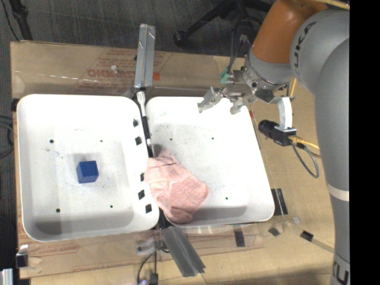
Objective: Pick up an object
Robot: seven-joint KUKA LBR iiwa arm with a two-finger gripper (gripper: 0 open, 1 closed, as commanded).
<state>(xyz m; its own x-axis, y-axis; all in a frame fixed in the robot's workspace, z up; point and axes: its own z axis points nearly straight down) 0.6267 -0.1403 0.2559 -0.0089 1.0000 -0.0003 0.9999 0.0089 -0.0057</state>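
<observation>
Gripper (222,101) fingers stand spread apart with nothing between them, hanging over the far edge of the right bin (237,153). One metal finger (208,100) points left and a little toward the near side; the other sits just right of it.

As for progress, nothing has been picked up. Two candidates lie in the bins. A pink cloth (175,187) is crumpled in the near left corner of the right bin, pressed against the divider between the two bins. A small blue cube (87,171) sits on the floor of the left bin (41,117), well apart from the arm. By my judgement the whole pick is still to be done: travel to an object, descend, close, lift. The cloth looks the closer target.

The arm (320,52) enters from the right, its orange band (276,31) above the wrist, which tilts down and to the left so the fingers aim across the bin's far rim.
</observation>
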